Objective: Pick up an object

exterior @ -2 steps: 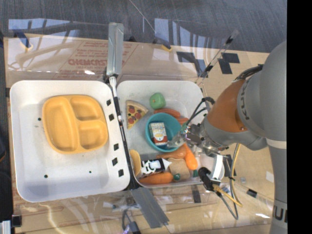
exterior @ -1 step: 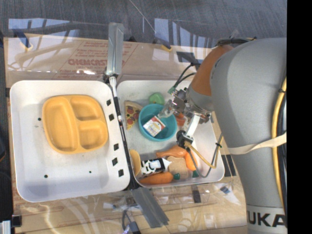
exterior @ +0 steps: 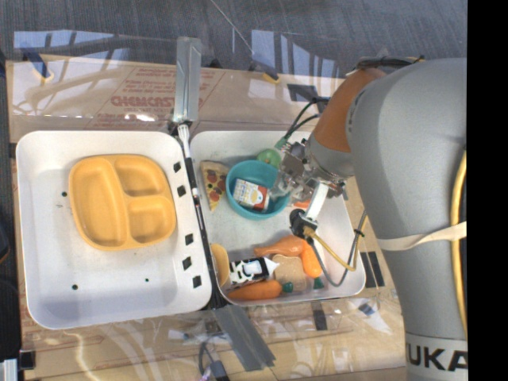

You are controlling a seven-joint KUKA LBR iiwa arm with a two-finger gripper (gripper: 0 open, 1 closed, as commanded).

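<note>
Several toys are held in the right bin [exterior: 343, 213]: a teal bowl [exterior: 252, 190] just left of the gripper [exterior: 287, 182], carrots [exterior: 308, 254] below it. Finger state cannot be told. One isolated piece should be approached squarely, rim contact avoided.

Right bin [exterior: 337, 213] is where all the pickable stuff sits. Far side there's a teal bowl [exterior: 250, 190], upright, with a little red-and-white carton [exterior: 254, 196] inside it. A pizza slice toy [exterior: 213, 184] lies flat just left of the bowl, against the divider. Along the near wall it's a jumble: a carrot [exterior: 255, 291], a black-and-white cow-patterned piece [exterior: 251, 271], and an orange drumstick-looking thing [exterior: 284, 249], all touching or overlapping.
</note>
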